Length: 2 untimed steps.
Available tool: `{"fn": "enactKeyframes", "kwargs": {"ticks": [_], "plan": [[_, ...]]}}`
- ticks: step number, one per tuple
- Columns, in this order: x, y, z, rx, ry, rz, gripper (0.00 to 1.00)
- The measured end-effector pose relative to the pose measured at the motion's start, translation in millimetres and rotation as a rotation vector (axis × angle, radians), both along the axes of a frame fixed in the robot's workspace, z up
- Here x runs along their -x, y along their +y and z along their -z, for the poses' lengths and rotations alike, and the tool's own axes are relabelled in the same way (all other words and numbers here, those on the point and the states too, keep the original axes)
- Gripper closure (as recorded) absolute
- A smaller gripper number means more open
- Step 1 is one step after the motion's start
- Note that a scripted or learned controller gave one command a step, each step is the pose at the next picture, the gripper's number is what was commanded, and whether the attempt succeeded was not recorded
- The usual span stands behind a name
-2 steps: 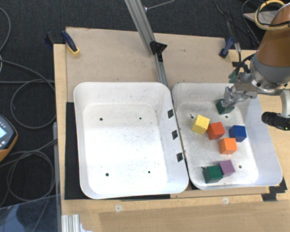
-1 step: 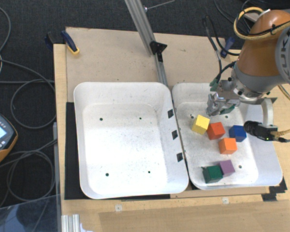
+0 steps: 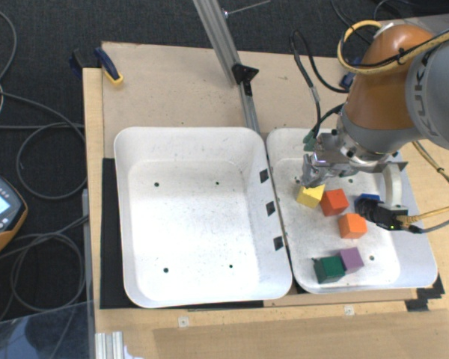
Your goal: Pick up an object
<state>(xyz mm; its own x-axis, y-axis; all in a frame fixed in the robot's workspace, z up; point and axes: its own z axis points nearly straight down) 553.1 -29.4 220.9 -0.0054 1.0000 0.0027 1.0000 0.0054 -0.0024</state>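
The pincer [image 3: 312, 179] hangs low in the right bin [image 3: 404, 275], just above the yellow block [image 3: 310, 196] (whether it is spread or pinching, I cannot tell); red block [image 3: 334, 201] lies beside.

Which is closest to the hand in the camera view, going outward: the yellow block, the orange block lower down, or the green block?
From the hand:
1. Yellow block, right below the hand, by the right bin's left wall.
2. Lower orange block, mid-bin, to the right.
3. Green block, near the bin's front edge.
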Motion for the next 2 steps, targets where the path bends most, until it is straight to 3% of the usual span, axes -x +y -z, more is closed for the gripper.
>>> {"fn": "enactKeyframes", "kwargs": {"ticks": [2], "plan": [[25.1, 101.7, -3.7, 0.000, 0.001, -0.001, 1.00]]}}
